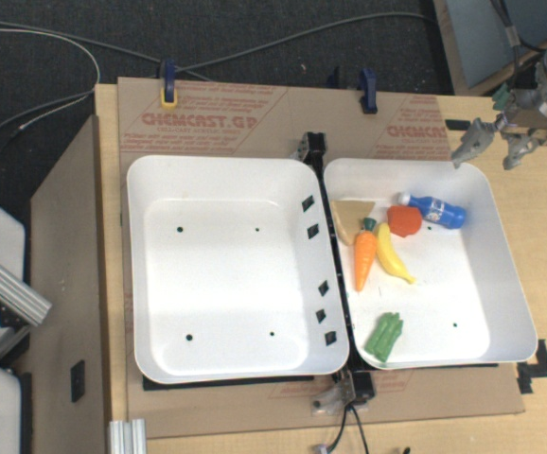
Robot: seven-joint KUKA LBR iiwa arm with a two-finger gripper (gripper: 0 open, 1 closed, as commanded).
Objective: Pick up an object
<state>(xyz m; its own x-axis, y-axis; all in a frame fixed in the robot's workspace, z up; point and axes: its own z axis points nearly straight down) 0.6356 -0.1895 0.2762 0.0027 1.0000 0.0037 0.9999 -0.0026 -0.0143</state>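
A: Where is the gripper (494,152)?

B: High at the far right corner of the right bin (501,253), over its rim; the two fingers are spread apart with nothing between them, so I judge it is poised to come down, not carrying.

A: And what is there to pick up?

B: All of it lies in that right bin; a blue bottle (436,212) nearest the gripper, touching a red-orange lump (405,220); below those a carrot (363,256) and a banana (393,256) side by side; a tan wedge (351,218) against the bin's left wall; a green vegetable (384,337) apart from the rest, near the front.

A: Anything in the way?

B: The cluster is tight, so fingers closing on the bottle may nudge the red piece; the green one looks easier, having bare floor around it; the left bin (160,253) offers no candidate.
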